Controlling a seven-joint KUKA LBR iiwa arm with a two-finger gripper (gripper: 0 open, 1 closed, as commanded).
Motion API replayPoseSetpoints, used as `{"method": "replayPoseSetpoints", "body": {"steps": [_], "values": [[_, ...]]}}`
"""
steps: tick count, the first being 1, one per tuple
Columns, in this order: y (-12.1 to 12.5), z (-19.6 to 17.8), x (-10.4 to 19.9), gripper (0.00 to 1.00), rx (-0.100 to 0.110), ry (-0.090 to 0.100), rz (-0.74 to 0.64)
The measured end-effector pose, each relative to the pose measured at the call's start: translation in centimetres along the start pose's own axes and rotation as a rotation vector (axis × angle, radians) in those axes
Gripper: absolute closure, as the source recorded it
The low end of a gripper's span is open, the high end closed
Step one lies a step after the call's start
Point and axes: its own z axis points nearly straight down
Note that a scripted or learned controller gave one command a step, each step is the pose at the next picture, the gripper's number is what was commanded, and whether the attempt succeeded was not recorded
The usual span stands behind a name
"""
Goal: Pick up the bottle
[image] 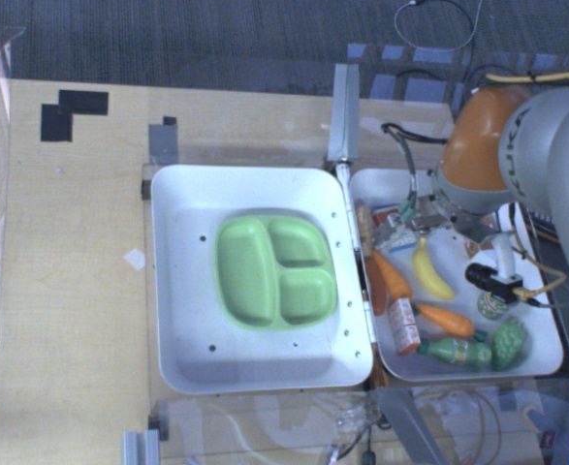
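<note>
On the left lies the wooden bench [71, 260]. The left bin [182, 356] sits on it with a green divided tray [269, 271] at its centre, flat and face up, touching no wall. It plays no part in this pick.

The clutter is in the right bin [546, 361]. Along its nine o'clock wall, a carrot [389, 277] lies slanted, and just below it, toward seven o'clock, is a small red-labelled bottle [404, 325] on its side, touching the carrot's lower end. A banana [429, 271] lies near the centre, running from twelve to six. A second carrot [444, 319] lies below it, and at six o'clock a green bottle [458, 352] lies flat along the front wall, its right end against a piece of broccoli [509, 342] at five o'clock. A small round jar [492, 304] stands at three o'clock.

Either bottle could be the one meant; both lie down, wedged among neighbours, so I judge that a grasp needs to come across the body from above rather than at the cap.

The arm [546, 153] enters from three o'clock of the view, with its orange band [478, 153] above the bin's twelve o'clock corner. The gripper [422, 213] hangs over the bin's back edge near some crumpled packaging [393, 223], well apart from both bottles. Whether it is spread or pressed together I cannot tell; nothing is visibly held. The pick looks not yet begun. Crowding is the main risk.
</note>
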Motion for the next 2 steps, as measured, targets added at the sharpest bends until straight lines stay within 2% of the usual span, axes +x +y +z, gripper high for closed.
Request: {"method": "replayPoseSetpoints", "body": {"steps": [1,2], "values": [[0.3,-1.2,0.1,1.0,-0.007,0.0,-0.002],[1.9,-11.8,3.5,1.0,0.005,0.002,0.162]]}}
